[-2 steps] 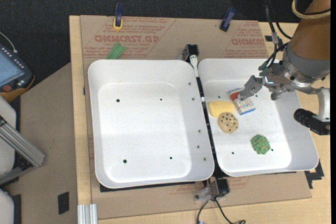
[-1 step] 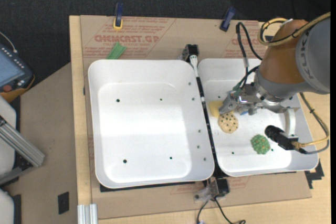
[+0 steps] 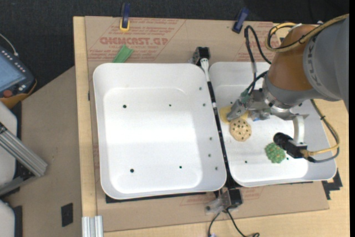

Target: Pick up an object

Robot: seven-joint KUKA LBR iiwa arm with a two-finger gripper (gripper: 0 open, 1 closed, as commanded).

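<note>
- The end effector [image 3: 239,110] hangs low over the right bin [image 3: 249,172], close to that bin's left wall; from this slant it cannot be told how far open it is, nor whether it has hold of anything
- Just below the end effector in the view, on its near side, the tan speckled disc [image 3: 240,131] lies flat on the bin floor; whether the two touch cannot be told
- Just beside the end effector toward the view's left, a yellow piece [image 3: 224,114] sits by the bin's left wall; part of it is hidden behind the end effector
- Lower and toward the view's right of the end effector, a green lump [image 3: 274,153] rests in the same bin, apart from the disc
- Across the dividing walls, to the view's left of the end effector, stands the left bin [image 3: 150,130]; its white floor shows a few small dark holes
- Both bins rest on the cardboard-covered tabletop [image 3: 166,36], which bears red lettering; well away from the end effector, up and to the view's left, a green strip [image 3: 122,54] lies on the cardboard outside the bins
- A blue clamp [image 3: 241,18] grips the far edge straight above the end effector in the view; a second clamp [image 3: 125,13] grips the same edge further to the view's left
</note>
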